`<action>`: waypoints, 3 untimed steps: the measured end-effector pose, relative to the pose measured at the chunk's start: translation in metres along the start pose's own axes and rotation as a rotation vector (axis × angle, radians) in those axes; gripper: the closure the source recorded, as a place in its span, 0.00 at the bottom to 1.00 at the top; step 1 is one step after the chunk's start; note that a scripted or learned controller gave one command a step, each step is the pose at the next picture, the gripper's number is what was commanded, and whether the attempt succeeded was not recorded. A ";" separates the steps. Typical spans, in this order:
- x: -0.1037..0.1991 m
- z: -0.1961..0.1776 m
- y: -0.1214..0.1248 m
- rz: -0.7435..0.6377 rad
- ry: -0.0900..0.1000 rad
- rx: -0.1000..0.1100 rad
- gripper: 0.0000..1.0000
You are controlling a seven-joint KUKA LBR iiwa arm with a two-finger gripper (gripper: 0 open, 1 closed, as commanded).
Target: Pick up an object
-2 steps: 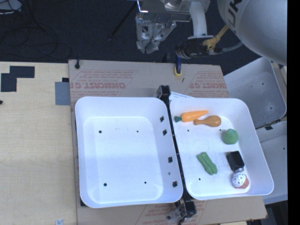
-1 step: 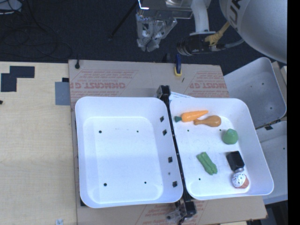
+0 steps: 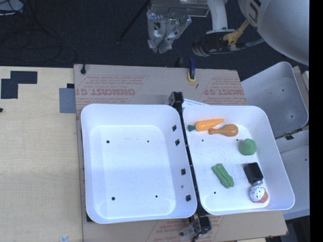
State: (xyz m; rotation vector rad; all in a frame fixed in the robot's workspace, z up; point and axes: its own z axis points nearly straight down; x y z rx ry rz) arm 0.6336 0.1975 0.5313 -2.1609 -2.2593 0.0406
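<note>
The right bin (image 3: 275, 150) holds several objects. An orange carrot (image 3: 209, 124) lies at its far side, with a tan drumstick-shaped piece (image 3: 225, 130) touching it. A green round object (image 3: 247, 146) sits further right. Nearer the front lie a green pod-shaped piece (image 3: 222, 175), a black block (image 3: 253, 172) and a white ball with red marks (image 3: 258, 194). My gripper (image 3: 162, 40) hangs high over the dark area beyond the bench, far from both bins, with nothing visibly in it.
The left bin (image 3: 91, 135) stands beside the right one, joined by a black divider strip (image 3: 182, 155). Both rest on a cardboard sheet (image 3: 126, 87). A grey metal plate (image 3: 282, 95) sits to the right, and the arm's body (image 3: 277, 14) fills the top right.
</note>
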 end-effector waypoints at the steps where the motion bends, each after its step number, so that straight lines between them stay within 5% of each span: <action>1: 0.001 -0.009 0.000 -0.006 -0.001 0.005 1.00; 3: 0.004 -0.027 -0.001 -0.018 -0.001 0.007 1.00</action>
